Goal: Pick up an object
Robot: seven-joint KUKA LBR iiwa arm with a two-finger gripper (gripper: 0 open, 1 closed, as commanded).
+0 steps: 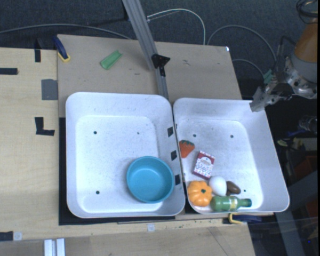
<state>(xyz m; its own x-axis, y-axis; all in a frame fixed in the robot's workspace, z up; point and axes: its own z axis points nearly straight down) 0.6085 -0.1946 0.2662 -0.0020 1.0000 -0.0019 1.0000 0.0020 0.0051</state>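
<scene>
Several small items crowd right bin's (256, 143) near corner: pumpkin (199, 193), egg (218, 185), green bottle (229, 202), red box (204, 165). Box looks light, stiff; grip its flat sides. Gripper (260, 101) over far-right rim, jaws' state unclear.

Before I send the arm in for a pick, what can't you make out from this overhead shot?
- Gripper: small and blurred at the right bin's far corner; finger state unreadable.
- Arm: cut off by the right edge.
- Brown item: partly behind the white egg; identity unclear.
- Red carton: print too small to read.
</scene>
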